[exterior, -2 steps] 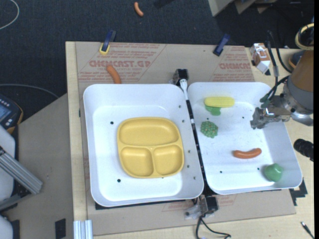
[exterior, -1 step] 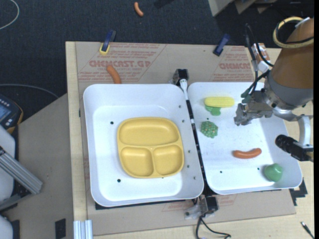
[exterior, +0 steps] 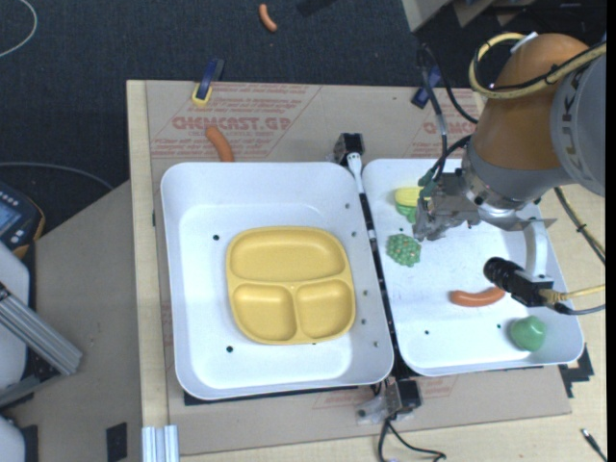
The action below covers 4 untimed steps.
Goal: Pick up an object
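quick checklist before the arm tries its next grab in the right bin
1. Gripper over the right bin: ok, near its upper left corner.
2. Target close by: ok, green bumpy ball lies just below the gripper, yellow piece beside it.
3. Nothing already held: cannot tell, fingers are hidden by the wrist.
4. Other picks free: ok, sausage and green round piece lie apart.
5. Yellow tray in the left bin: ok, out of the way.
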### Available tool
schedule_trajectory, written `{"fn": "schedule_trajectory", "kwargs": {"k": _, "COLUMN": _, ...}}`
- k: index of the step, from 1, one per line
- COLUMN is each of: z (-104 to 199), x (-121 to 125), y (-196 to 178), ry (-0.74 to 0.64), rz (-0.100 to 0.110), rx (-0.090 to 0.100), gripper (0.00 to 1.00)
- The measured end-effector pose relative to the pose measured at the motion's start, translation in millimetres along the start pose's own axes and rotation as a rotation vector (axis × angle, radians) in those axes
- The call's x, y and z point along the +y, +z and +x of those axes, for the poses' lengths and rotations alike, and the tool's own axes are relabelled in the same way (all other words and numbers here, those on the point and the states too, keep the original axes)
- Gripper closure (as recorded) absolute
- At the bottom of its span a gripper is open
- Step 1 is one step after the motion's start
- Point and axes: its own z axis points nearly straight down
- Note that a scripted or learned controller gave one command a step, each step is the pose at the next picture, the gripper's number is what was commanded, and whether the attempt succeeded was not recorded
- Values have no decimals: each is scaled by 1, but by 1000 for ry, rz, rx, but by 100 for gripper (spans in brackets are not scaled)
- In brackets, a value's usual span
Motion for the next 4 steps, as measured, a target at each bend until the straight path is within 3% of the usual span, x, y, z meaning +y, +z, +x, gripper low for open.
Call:
{"fn": "schedule_trajectory", "kwargs": {"k": 1, "z": 18, "x": 3, "y": -18, "ry": 2, "rz": -6, "rx": -1, "gripper": 100}}
{"fn": "schedule_trajectory", "kwargs": {"k": 3, "z": 6, "x": 4, "y": -6, "ry": 6, "rz": 1, "rx": -1, "gripper": 100}}
{"fn": "schedule_trajectory", "kwargs": {"k": 4, "z": 20, "x": 8, "y": 2, "ry": 3, "rz": 2, "rx": -1, "gripper": 100}}
